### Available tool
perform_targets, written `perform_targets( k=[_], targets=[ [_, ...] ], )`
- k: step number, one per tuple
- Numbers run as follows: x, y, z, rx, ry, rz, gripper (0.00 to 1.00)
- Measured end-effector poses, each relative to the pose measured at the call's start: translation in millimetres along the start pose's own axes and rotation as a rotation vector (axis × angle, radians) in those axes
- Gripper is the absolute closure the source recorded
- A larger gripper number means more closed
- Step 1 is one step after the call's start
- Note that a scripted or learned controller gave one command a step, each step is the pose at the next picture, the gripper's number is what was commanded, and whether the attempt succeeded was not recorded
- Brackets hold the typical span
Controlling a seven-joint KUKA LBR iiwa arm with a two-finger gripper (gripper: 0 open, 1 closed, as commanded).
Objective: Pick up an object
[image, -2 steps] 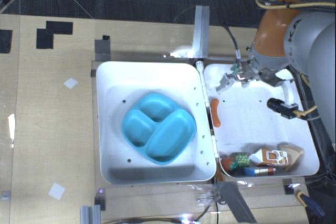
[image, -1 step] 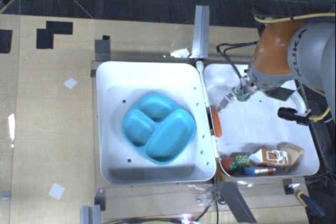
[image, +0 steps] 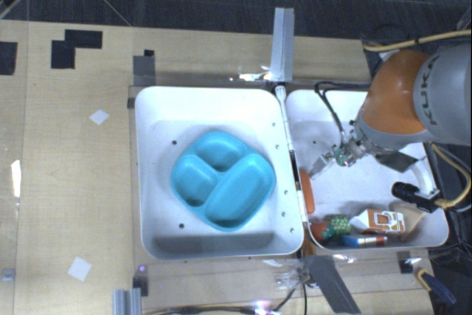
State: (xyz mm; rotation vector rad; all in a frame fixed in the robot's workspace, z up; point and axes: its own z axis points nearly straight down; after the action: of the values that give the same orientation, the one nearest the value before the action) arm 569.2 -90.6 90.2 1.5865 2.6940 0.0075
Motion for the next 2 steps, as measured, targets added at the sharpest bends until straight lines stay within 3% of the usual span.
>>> perform_targets(
  k=[1, 2],
  targets=[
    [35, -73, -31, 0.008, 0.009, 0.024, 0.0],
    [-43, -7, 2, 0.002, 0.004, -0.031, 0.0]
  ],
)
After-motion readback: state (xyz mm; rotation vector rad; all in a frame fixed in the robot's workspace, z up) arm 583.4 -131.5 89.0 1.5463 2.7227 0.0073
